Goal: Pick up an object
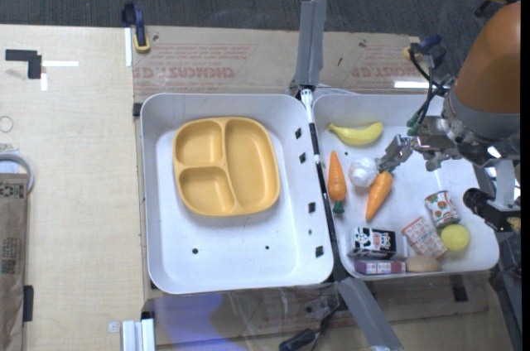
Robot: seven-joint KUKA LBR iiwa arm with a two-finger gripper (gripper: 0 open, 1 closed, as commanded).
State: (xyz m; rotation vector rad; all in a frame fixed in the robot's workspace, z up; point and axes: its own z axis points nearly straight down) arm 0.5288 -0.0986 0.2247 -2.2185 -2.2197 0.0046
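Over in the right bin, nothing has been lifted yet: every item lies on the bin floor, so the pick is all ahead. The likeliest target, to my eye, is the tilted carrot near the bin's middle, its top end just under the claw. A second carrot stands upright-ish to its left against the bin's left wall, with a small white ball between the two. A banana lies toward the bin's far edge, while a lemon, a small can and some packets sit toward its near right corner.

The claw looks spread, with nothing between its fingers, hovering low above the carrot's top. The arm reaches in from the bin's right side, wrist bent down and leftward.
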